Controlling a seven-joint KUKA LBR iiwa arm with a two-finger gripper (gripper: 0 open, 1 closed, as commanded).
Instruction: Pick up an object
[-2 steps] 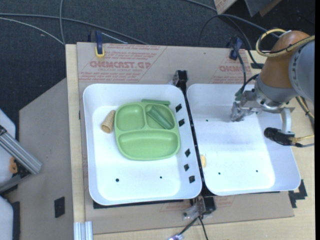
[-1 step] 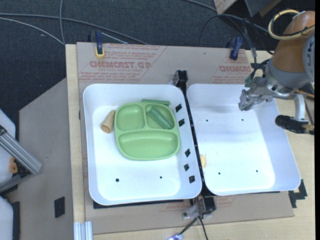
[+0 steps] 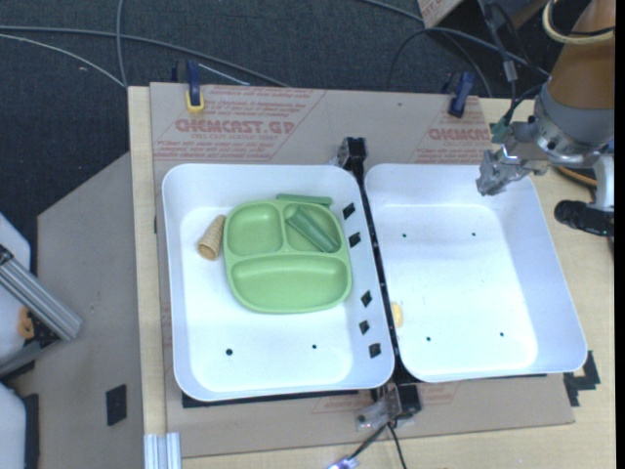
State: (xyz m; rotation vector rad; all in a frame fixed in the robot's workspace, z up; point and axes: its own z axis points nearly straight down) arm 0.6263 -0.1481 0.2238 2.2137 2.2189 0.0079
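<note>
A green divided plate (image 3: 286,257) lies in the left bin (image 3: 195,360). A dark green pod-shaped piece (image 3: 314,227) rests in its upper right compartment, and a flat green strip (image 3: 305,200) lies just behind the plate. A tan ice-cream cone (image 3: 210,237) lies against the plate's left edge. A small yellow-orange bit (image 3: 395,314) sits at the left wall of the right bin (image 3: 547,350). My gripper (image 3: 495,182) hangs over the right bin's far right corner, well away from every object, with nothing seen in it.
A black divider with clips (image 3: 359,252) runs between the two bins. Blue clamps (image 3: 194,88) hold the cardboard-covered board at the back. Cables trail over the dark floor behind.
</note>
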